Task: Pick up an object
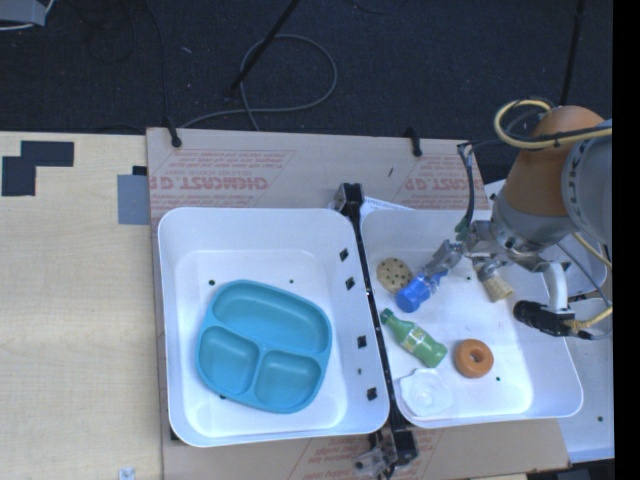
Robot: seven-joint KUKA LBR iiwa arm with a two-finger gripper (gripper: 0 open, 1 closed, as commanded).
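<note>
The pincer (432, 273) sits low in the right bin (545, 393), its tip against the blue object (413, 293); whether it is open, closed or gripping cannot be told from this view. The blue object lies near the bin's left wall, just beside a speckled tan cookie (394, 271) and above a green bottle (415, 339). Risk: the object looks small, rounded and smooth, so an off-centre closure could squeeze it sideways into the cookie or wall, or it could slip out on the lift. The green bottle is glossy, lying on its side and liable to roll if nudged. An orange ring-shaped doughnut (473, 358) and a pale, translucent-looking item (428, 394) lie nearer the front. The left bin (185, 238) holds a teal tray (263, 344) with 3 compartments, matte plastic.
</note>
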